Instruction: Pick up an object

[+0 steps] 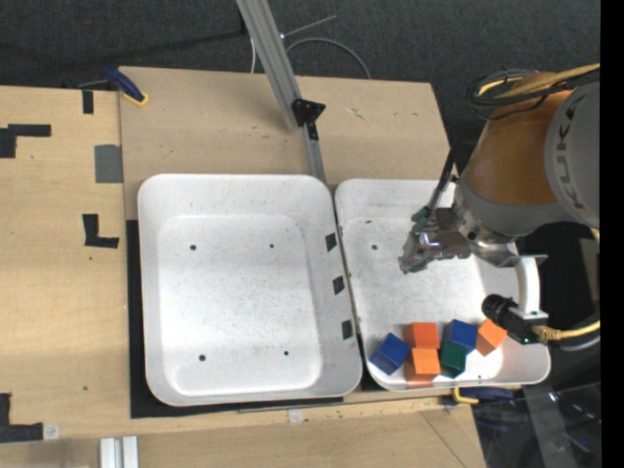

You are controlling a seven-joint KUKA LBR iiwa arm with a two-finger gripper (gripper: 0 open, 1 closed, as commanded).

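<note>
Several small blocks lie clustered at the near end of the right bin (pixel 385 213): a blue block (pixel 391 352), two orange blocks (pixel 423 335) (pixel 425 362), a green block (pixel 452 359), another blue block (pixel 462 334) and an orange block (pixel 490 336) by the bin's right rim. My gripper (pixel 421 252) hangs over the middle of the right bin, well above and behind the blocks, and nothing shows between its fingertips. The grey and orange arm reaches in from the right and hides the bin's far right part.
The left bin (pixel 239 281) sits beside the right one, sharing a raised rim (pixel 341 291). A slanted metal pole (pixel 278 57) crosses the bench behind the bins. Black cables and a connector (pixel 507 315) hang off the arm near the right rim.
</note>
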